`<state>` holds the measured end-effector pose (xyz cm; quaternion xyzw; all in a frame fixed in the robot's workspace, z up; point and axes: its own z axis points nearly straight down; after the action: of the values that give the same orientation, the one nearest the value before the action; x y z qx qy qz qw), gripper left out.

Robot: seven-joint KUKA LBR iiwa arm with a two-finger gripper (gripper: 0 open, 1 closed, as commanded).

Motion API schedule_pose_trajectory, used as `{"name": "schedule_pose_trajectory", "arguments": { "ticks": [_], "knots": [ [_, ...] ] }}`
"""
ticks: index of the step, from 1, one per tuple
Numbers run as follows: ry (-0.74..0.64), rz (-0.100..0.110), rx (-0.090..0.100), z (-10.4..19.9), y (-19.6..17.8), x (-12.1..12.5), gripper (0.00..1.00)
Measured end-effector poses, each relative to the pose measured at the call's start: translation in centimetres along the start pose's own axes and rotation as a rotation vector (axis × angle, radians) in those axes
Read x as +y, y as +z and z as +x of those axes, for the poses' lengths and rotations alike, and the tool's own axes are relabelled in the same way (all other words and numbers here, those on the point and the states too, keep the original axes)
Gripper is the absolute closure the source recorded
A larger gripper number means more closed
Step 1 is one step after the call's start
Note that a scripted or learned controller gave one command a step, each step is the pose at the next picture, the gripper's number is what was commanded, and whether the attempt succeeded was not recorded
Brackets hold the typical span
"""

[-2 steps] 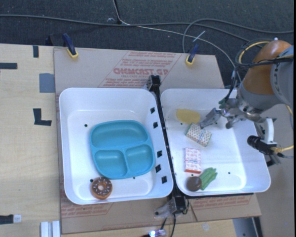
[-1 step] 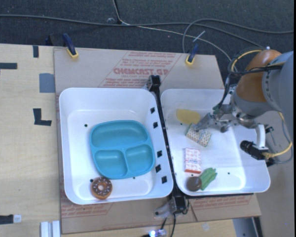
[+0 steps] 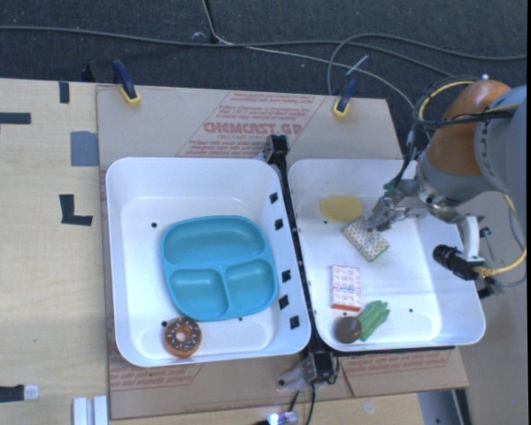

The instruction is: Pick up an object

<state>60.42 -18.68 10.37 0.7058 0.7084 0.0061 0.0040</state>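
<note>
The arm reached in from three o'clock over the right bin. The left bin held a blue divided tray and, at its seven o'clock, a donut. The gripper sat low against a patterned packet; whether it gripped could not be told. A yellow disc lay at the packet's eleven o'clock.

a small patterned square pad lay tilted in the far part of the right bin, just beside a yellow oval piece. nearer lay a flat white-and-red packet, then a green leafy piece touching a brown round piece.
</note>
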Motion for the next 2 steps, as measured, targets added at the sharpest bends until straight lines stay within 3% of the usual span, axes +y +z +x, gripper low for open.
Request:
{"name": "schedule_pose_trajectory", "arguments": {
  "ticks": [2],
  "knots": [
    [0.002,0.010,-0.005,-0.2,-12.2,0.2,1.00]
  ]
}}
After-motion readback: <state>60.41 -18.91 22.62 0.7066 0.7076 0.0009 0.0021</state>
